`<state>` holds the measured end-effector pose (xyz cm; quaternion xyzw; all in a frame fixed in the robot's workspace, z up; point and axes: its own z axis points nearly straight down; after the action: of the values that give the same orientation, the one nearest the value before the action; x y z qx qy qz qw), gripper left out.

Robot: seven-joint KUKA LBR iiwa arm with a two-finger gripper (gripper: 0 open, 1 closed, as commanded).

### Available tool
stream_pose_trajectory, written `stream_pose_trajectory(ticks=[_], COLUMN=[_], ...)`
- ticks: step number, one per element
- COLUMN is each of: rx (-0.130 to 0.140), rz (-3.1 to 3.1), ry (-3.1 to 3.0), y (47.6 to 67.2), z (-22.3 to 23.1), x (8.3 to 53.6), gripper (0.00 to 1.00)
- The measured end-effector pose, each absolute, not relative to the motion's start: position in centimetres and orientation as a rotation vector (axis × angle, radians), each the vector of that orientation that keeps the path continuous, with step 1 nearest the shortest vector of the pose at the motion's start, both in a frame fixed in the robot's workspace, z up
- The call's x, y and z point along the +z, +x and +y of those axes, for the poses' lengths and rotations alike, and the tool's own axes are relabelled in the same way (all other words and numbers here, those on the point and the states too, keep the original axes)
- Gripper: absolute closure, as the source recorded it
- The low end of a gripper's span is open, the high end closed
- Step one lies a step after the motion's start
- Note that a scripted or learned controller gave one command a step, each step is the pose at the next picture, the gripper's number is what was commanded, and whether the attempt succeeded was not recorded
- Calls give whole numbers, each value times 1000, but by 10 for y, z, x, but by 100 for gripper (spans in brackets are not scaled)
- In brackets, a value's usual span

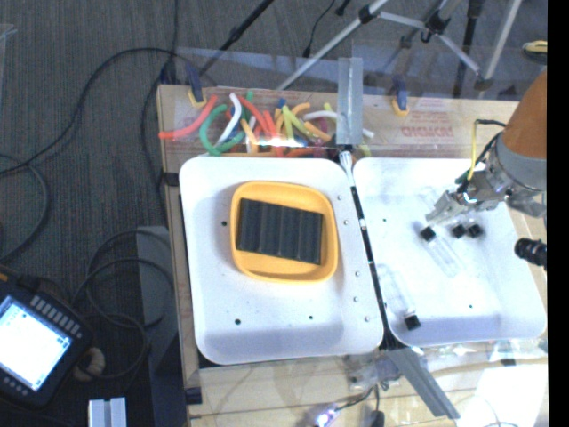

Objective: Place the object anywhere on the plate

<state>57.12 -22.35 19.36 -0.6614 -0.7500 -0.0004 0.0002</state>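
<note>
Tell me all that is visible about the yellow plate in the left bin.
The yellow plate is a rounded rectangle, plastic by its look, with a raised rim around a dark ribbed centre. It lies flat, slightly turned, in the upper middle of the left bin, resting on the bin floor, apart from the walls.

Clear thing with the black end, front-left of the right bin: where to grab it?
Probably mid-body of the clear object, straight from above, closing across its narrow width. It lies flat and long, close to the left wall of the right bin, so a side approach looks blocked. Its outline is faint.
</note>
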Motion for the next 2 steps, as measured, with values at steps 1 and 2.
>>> stream_pose_trajectory(ticks=[1, 2], rx=[0, 0], rz=[-2549, -2610], ry=[-1832, -1746], y=[498, 522], z=[-163, -125], x=[155, 210], gripper=[100, 100])
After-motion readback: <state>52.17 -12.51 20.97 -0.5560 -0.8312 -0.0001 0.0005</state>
